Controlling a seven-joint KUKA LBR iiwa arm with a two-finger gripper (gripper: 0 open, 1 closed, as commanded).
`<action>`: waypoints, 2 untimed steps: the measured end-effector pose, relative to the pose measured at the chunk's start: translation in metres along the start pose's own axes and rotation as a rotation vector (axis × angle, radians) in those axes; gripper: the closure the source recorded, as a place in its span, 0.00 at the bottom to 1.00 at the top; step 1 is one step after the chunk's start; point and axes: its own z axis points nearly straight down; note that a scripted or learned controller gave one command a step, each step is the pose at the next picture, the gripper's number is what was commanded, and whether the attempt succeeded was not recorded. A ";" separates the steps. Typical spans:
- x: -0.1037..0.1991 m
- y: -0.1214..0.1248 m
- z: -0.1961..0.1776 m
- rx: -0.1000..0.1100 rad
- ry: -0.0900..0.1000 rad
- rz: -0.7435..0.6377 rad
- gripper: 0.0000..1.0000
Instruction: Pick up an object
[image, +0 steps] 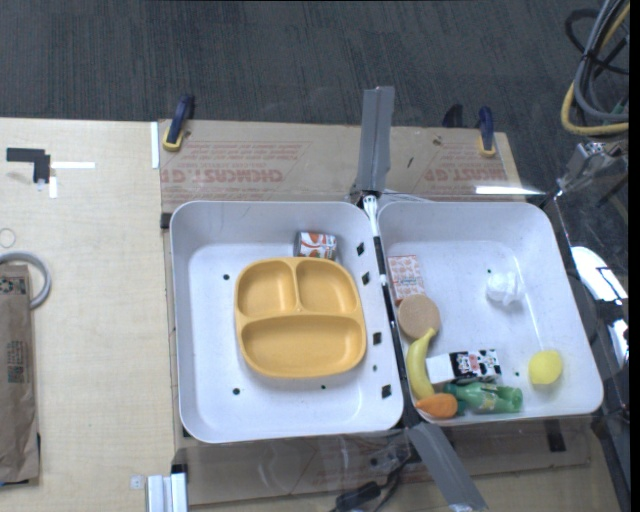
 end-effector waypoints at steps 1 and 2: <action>-0.001 0.001 -0.008 0.001 -0.002 -0.002 1.00; 0.000 -0.052 0.042 0.004 0.001 0.238 1.00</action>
